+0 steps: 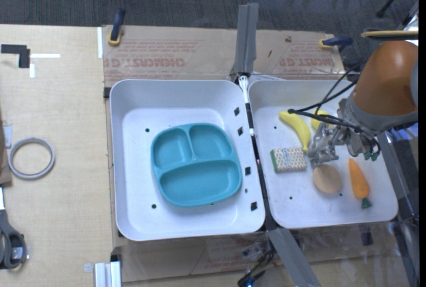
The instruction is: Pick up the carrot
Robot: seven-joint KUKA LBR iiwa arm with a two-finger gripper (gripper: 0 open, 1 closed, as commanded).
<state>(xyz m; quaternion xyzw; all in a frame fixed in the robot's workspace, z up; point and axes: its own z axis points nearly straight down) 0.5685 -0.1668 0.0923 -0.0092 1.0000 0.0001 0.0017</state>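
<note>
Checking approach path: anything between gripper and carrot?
Nothing: in the camera view, only bare bin floor separates the gripper from the carrot; the round tan object sits aside.

So the counter (60,226) is a light wood-look surface, with brown cardboard (173,52) laid over its far side under the bins. Two shallow white bins sit on it side by side, edges touching: the left bin (126,166) and the right bin (279,206). A grey bar (246,39) runs up from the seam between them. Out on the bare left part there's a grey tape ring (30,158) lying flat, and scissors (10,246) near the front left corner. A black bracket (18,52) with a strip of white tape (45,56) sits at the far left. Two yellow-and-blue clamps (117,27) grip the cardboard's back edge, the other one (336,42) over on the right.
</note>
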